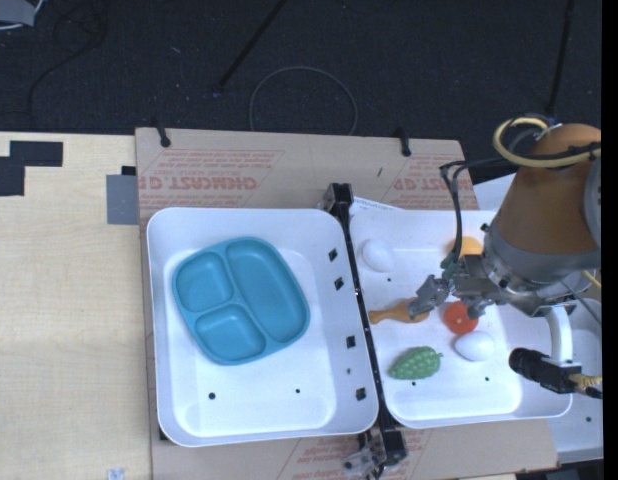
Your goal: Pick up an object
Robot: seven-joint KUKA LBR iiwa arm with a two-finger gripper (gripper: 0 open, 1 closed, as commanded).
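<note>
Seen from above, two white bins sit side by side. The left bin (pixel 179 408) holds a blue divided plate (pixel 239 298). In the right bin (pixel 439 408) the gripper (pixel 441 290) hangs low, jaws apart and holding nothing, between a tan drumstick-like toy (pixel 397 314) and a red tomato (pixel 461 317), apparently lining up a grasp. White eggs (pixel 377 256) and green grapes (pixel 416 362) lie nearby.
</note>
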